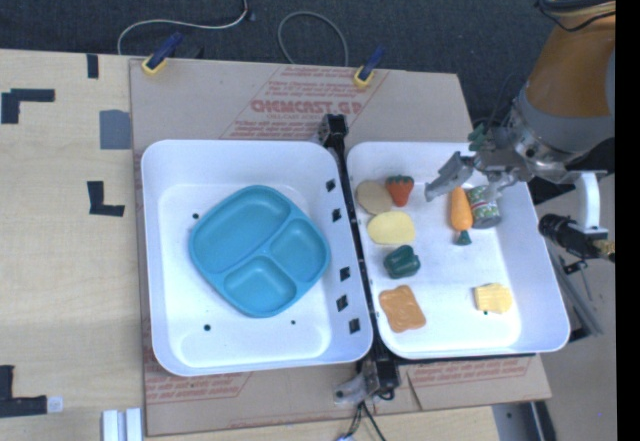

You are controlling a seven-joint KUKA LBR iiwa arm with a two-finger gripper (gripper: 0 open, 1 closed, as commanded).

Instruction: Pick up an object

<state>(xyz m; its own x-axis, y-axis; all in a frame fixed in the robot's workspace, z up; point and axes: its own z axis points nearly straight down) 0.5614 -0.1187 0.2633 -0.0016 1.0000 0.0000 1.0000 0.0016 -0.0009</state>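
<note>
My gripper (458, 205) hangs over the back of the right bin (535, 274), open, its fingers spread wide. An orange carrot (460, 213) with a green tip sits in the gap between them, and neither finger is closed against it. Left of it in the same bin are a small red tomato-like piece (400, 189), a tan round piece (374, 196), a yellow lemon-like piece (391, 227) and a dark green pepper (402, 260). A toast-coloured slice (402, 308) and a yellow cheese wedge (492, 299) lie near the front.
The left bin (170, 259) holds a blue divided plate (260, 249). A black divider (345, 229) runs between the bins. The arm's orange and grey body (570, 79) looms at the right. Cables and two clamps lie behind the bins.
</note>
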